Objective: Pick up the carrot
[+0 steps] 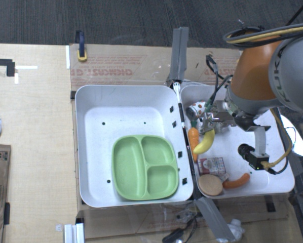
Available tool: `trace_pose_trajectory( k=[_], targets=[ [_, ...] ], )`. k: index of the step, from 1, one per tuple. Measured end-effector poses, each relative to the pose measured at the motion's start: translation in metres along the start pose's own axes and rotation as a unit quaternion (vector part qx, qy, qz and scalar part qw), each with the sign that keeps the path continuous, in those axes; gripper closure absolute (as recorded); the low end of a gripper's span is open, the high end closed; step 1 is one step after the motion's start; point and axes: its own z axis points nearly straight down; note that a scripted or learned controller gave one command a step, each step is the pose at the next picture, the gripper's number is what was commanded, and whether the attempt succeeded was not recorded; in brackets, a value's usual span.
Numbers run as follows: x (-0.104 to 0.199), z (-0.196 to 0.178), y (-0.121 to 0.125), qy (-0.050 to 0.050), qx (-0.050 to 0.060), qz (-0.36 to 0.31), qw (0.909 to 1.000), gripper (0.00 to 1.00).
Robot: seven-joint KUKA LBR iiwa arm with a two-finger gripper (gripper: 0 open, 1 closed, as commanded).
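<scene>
One carrot [193,137], small, stiff, likely light and smooth, lies along the left wall of the right bin [280,184], touching a banana [205,142]. Best grip: across its midsection. End effector [208,119] hovers just beyond; grip state indeterminate.

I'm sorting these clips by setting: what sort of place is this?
Most likely a robotics lab or test bench, not a kitchen: two white bins on a wooden bench, a grey-and-orange arm over toy food such as a carrot and banana, and loose cables.
</scene>
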Motion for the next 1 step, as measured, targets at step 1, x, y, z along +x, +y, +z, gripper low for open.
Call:
trace_pose_trajectory(
  k=[1],
  targets=[
    [0.0960,-0.0001,-0.0217,0.000,0.000,0.087,0.9962,1.00]
  ],
)
